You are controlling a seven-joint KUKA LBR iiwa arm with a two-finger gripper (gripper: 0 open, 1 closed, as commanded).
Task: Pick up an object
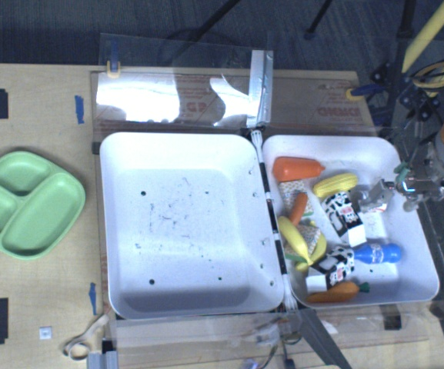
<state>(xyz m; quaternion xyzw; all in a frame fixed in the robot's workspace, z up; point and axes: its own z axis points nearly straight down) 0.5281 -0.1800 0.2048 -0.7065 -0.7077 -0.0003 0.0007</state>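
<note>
The desk (37, 91) carries 2 white bins; the right bin (418, 283) holds every pickable thing. The claw (382, 194) sits low over that bin's right half, just above a white carton (373, 225); its state I cannot tell. A clean pick likely means dropping straight onto 1 isolated item. The blue bottle (375, 254) lies flat, long axis left-right, its white end pointing right, just below the carton
</note>
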